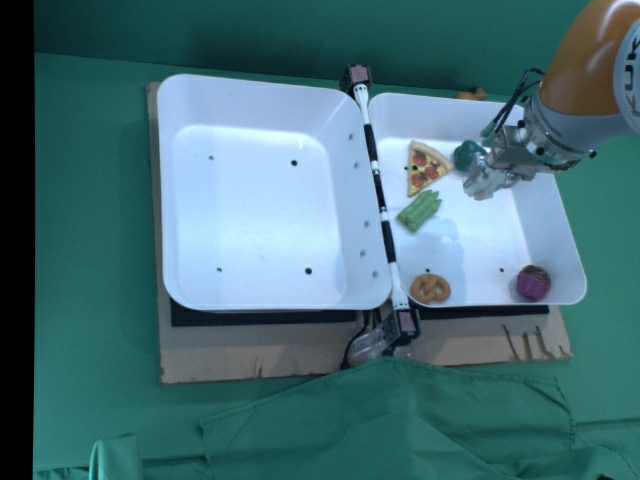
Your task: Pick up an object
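A green cloth (pixel 90 218) covers the bench, with a sheet of cardboard (pixel 200 353) laid on it under two white bins. The left bin (pixel 260 198) sits beside the right bin (pixel 500 243), their rims meeting along a black-and-white bar (pixel 378 183). The arm (pixel 590 58) comes in from the upper right, its orange band above the grey wrist, and the gripper (pixel 482 180) hangs over the upper middle of the right bin. From where I stand I cannot tell how its jaws are set. A dark green lump (pixel 467 154) lies just beside the gripper, at its left, and I can't make out whether they touch. Further left is a pizza slice (pixel 425 165), and below it a green pod (pixel 419 210) near the bar. A pretzel (pixel 430 288) lies at the bin's front edge, and a purple ball (pixel 533 282) in its front right corner.
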Robot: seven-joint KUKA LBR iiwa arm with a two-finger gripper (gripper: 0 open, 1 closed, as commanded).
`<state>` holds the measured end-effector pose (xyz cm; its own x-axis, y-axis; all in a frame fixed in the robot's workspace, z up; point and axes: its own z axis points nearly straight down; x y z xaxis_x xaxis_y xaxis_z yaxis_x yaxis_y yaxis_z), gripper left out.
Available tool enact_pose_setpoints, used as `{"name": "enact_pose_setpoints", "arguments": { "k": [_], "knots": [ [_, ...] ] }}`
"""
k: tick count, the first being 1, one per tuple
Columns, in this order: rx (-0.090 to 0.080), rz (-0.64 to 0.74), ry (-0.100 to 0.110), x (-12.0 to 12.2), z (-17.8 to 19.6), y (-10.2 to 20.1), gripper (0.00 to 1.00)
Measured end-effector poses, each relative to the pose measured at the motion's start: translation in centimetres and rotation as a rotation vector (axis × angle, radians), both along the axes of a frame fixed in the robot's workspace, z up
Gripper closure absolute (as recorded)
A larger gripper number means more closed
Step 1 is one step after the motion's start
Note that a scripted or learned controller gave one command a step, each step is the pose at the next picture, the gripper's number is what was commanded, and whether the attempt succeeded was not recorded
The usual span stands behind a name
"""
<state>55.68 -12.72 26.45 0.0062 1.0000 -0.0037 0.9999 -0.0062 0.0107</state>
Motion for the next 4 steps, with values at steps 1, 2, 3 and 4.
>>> {"name": "enact_pose_setpoints", "arguments": {
  "k": [1, 2, 3, 4],
  "knots": [
    [-0.002, 0.001, -0.004, -1.9, 9.3, -2.6, 1.00],
    [0.003, 0.000, 0.012, -5.1, 5.8, -2.5, 1.00],
    [0.000, 0.003, 0.000, -5.0, 10.6, -2.4, 1.00],
    [0.001, 0.004, 0.002, -5.3, 13.3, -2.1, 1.00]
  ]
}}
